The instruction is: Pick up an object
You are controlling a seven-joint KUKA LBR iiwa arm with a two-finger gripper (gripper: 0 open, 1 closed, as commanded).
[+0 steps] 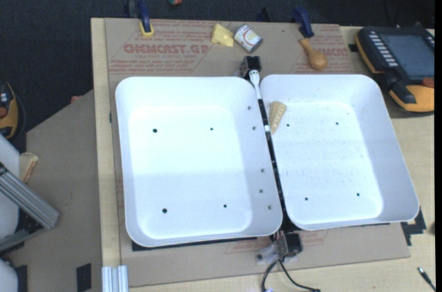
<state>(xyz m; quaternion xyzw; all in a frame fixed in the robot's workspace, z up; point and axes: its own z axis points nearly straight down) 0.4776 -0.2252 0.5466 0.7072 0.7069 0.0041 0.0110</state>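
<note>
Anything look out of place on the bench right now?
Yes. A yellow wedge, a small box and a wooden piece lie on the board behind the bins, outside them. A cone leans against the right bin's left wall.

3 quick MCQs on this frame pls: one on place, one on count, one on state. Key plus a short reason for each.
1. Where does the cone-shaped beige object lie?
A. In the right bin at its left wall
B. In the middle of the left bin
C. On the floor

2. How many blue clamps grip the board's far edge?
A. One
B. Two
C. Four

3. How does the right bin sit against the left bin?
A. Stacked on it
C. Far apart
B. Side by side, rims meeting

Key: 1 A, it rests by the rims' seam. 2 B, one clamp left, another right. 3 B, the rims meet mid-board.
</note>
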